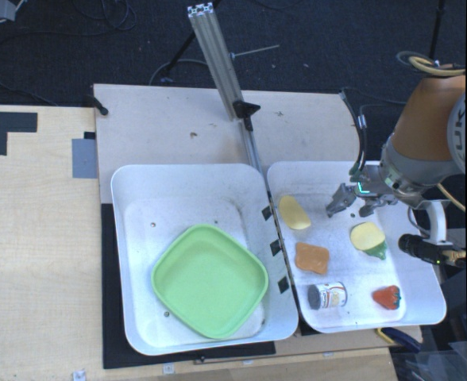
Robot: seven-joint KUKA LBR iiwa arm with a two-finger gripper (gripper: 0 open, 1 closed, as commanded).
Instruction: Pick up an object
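A grey KUKA arm [424, 145] with an orange band reaches in from three o'clock over the right of two white bins on a pale surface [178, 129]. Its gripper [353, 202] hangs above the upper middle of the right bin [424, 308], fingers [336, 205] spread apart with nothing between them.

Five objects lie in that bin. A yellow piece [294, 213] sits at nine o'clock from the gripper, near the bin's left wall. A yellow-and-green piece [368, 237] lies just below the gripper, at about five o'clock. An orange block [312, 257] rests near the bin's centre, with a small can [327, 295] on its side at six o'clock from it. A red strawberry-like item [387, 297] occupies the bin's lower right.

The left bin [130, 213] holds a light green square plate [210, 281], tilted toward its lower half. A metal rail [221, 62] runs from twelve o'clock down between the bins.
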